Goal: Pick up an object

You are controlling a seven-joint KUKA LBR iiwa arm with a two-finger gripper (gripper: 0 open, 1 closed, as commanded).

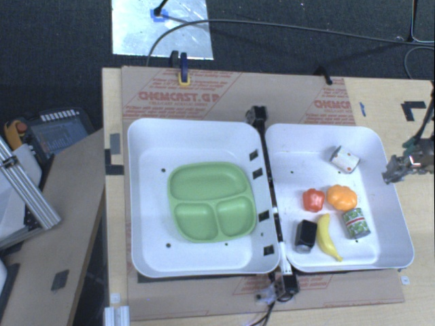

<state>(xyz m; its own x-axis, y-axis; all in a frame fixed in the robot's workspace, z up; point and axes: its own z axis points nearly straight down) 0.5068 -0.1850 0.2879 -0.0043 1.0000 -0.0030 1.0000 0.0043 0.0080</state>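
While the claw sits at the far right of the camera view, just past the right bin's outer rim, nothing is between its tips; too small and blurred here to tell its state.

Right bin contents, clustered toward the near half:
- red pepper-like piece, touching or just beside an orange one
- green-labelled can, lying tilted, just below the orange piece
- banana, lying lengthwise between the can and a black block
- white box with a red mark, apart from the rest, toward the far side and nearest the claw

Left bin holds a green divided tray, three compartments, nothing in them.

Tabletop under both bins carries printed brown sheeting; a cable runs across it from the far side.

Step in hand, by my reading: approach. No object picked yet, all of them resting on the bin floor.

Next move calls for: carrying the claw inward over the right bin, choosing one target, lining up above it, then descending. The white box looks the easiest, being isolated with free room on all sides. The pepper, orange piece, can and banana crowd each other, so a descent there risks nudging a neighbour or catching two things at once.
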